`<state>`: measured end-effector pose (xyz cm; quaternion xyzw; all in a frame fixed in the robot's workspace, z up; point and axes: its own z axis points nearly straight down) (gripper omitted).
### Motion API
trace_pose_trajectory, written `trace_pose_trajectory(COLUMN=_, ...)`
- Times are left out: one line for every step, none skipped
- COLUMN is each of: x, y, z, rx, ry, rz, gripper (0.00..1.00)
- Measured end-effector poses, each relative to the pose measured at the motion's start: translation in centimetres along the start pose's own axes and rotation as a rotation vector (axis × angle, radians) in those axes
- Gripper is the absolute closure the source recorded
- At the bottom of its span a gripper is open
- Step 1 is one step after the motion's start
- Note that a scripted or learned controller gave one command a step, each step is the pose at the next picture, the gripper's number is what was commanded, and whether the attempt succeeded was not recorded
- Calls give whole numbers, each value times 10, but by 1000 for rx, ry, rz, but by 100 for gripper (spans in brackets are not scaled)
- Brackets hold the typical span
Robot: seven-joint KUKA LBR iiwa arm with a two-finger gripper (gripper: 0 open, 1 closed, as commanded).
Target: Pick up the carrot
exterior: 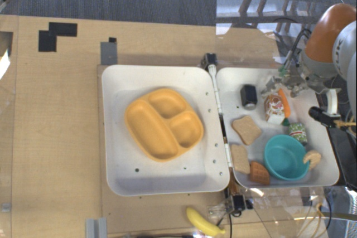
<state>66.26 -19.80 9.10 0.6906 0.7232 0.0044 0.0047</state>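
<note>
Two bins sit side by side; nearest in the right bin (pixel 332 175) lies a teal bowl (pixel 285 158). Farther back the carrot (pixel 285 103) rests against a white packet (pixel 274 108). Beyond, the gripper (pixel 291 82) hovers above it, probably lining up; its opening cannot be judged.

The divided plate (pixel 163 124) lies in the left bin (pixel 114 120), while the right bin (pixel 228 83) holds the carrot (pixel 285 103) beside a packet (pixel 274 108), with bread (pixel 246 129) left of a bowl (pixel 285 158).
</note>
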Motion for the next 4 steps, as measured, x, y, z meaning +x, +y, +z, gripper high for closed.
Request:
trace_pose_trajectory(x=1, y=5, z=-15, rx=-13, ry=-2, rz=-4, gripper=100)
trace_pose_trajectory(x=1, y=4, z=-14, rx=-12, ry=-2, rz=-4, gripper=0)
trace_pose_trajectory(x=-2, y=-67, z=2, rx=7, ry=4, rz=-3, gripper=0)
trace_pose_trajectory(x=-1, y=-62, z=-11, rx=-4, ry=0, rz=-5, gripper=100)
